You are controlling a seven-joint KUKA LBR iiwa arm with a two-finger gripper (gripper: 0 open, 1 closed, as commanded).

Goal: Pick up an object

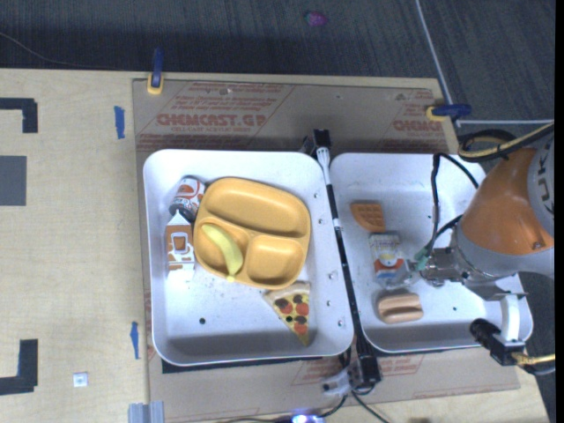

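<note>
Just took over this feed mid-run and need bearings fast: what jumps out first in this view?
The big yellow tray dominates the left bin, with a banana in one compartment and a pizza slice lying just below it. In the right bin, the arm reaches in from the right, its gripper beside a small carton, with a hot dog just below and a waffle above.

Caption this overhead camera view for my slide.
KUKA arm's gripper beside a small carton and hot dog in the right bin.
</note>
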